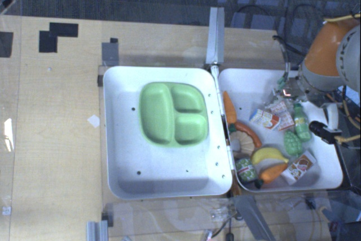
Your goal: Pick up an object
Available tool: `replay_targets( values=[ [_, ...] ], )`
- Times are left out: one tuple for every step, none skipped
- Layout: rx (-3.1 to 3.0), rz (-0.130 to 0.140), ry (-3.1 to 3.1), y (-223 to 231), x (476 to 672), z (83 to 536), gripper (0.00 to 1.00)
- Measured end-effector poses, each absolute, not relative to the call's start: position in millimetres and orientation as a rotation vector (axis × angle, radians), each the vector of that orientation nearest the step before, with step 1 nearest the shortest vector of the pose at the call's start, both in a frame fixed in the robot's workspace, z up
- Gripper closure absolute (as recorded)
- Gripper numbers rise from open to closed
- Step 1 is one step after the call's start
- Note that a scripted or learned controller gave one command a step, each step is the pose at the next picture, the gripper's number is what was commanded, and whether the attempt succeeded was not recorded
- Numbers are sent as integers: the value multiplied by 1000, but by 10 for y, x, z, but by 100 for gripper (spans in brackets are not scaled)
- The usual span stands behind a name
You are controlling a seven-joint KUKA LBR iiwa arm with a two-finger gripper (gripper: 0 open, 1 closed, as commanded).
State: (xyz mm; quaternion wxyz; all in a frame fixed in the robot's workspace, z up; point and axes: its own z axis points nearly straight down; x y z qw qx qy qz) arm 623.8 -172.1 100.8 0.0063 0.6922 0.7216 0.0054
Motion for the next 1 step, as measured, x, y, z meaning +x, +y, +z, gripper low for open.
replay_targets(
  values=[
    [2157,9,2275,-1117,6484,2379,100]
  ],
)
